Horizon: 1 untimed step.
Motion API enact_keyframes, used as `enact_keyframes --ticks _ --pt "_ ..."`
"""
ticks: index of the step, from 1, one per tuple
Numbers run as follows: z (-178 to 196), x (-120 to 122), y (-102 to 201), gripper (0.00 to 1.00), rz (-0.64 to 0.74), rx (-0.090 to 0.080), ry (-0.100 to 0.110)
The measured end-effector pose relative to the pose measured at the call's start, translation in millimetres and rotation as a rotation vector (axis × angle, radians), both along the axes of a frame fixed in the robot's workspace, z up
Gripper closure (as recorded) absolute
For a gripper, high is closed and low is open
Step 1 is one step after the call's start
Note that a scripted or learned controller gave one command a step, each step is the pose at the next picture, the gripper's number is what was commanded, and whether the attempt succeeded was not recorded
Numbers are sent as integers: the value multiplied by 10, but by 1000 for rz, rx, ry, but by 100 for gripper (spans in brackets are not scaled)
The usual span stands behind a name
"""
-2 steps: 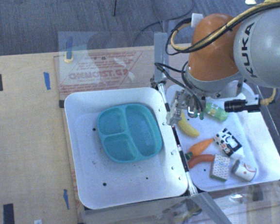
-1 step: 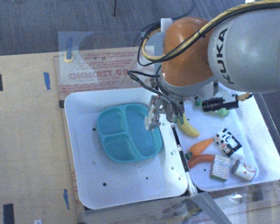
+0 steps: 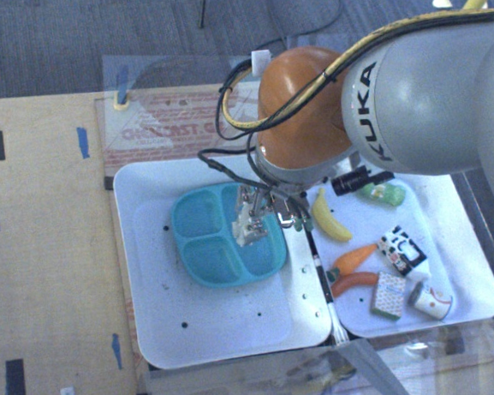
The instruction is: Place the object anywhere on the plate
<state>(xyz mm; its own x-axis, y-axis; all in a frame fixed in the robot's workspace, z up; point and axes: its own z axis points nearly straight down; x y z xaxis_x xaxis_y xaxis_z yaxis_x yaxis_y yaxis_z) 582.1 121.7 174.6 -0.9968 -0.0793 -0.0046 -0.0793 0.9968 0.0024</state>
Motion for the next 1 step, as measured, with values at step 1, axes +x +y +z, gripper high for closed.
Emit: enact_keyframes --ticks 1 --pt "242 391 781 100 -299 3 -3"
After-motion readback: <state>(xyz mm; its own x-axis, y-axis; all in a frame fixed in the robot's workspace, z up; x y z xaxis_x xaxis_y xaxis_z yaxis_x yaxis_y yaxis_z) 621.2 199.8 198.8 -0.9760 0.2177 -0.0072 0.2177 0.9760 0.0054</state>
